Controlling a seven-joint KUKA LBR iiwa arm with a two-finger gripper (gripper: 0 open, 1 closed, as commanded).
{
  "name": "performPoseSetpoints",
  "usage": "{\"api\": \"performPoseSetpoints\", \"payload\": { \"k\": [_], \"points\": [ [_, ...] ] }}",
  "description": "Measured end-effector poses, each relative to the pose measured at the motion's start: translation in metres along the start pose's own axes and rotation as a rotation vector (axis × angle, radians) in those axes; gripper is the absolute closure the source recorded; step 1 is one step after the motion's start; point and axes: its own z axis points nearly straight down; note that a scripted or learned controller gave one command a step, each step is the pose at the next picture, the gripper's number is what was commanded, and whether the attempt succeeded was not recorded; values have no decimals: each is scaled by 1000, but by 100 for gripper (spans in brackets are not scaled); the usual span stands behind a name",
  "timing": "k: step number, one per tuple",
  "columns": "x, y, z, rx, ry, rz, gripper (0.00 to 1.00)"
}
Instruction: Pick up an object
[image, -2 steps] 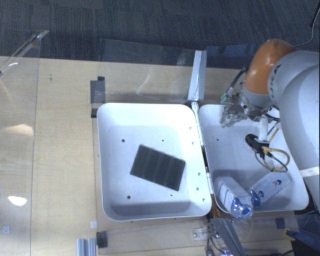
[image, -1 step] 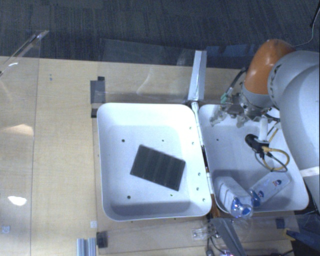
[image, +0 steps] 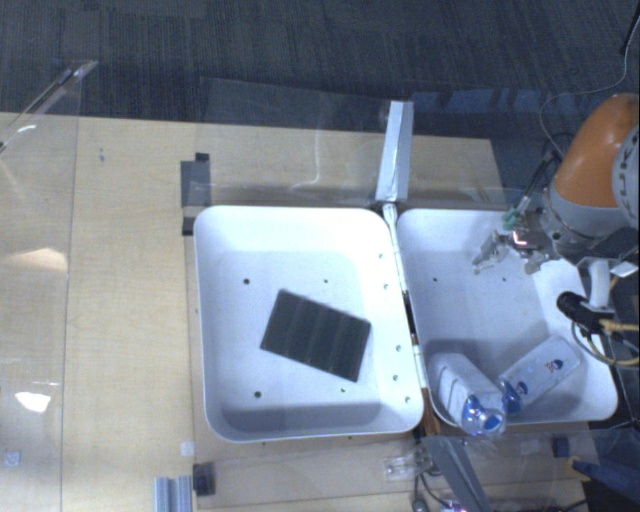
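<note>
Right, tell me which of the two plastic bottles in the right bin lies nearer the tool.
The bottle with the label, toward the bin's right side; the other bottle sits in the front-left corner, farther from the tool.

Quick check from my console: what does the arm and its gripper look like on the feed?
The arm is grey with a rounded orange band above the wrist. The gripper is small, pale metal, with a reddish spot near its middle. Black cables loop beside the wrist.

Grey arm (image: 600, 190) with orange band, claw (image: 512, 250) low and leftward.
</note>
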Motion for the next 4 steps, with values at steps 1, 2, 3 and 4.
{"api": "performPoseSetpoints", "payload": {
  "k": [1, 2, 3, 4],
  "points": [
    [-33, -87, 54, -4, -1, -38, 0],
    [-40, -74, 54, -5, 0, -68, 0],
    [-38, -13, 56, -1, 0, 74, 0],
    [-33, -89, 54, -4, -1, -103, 0]
  ]
}}
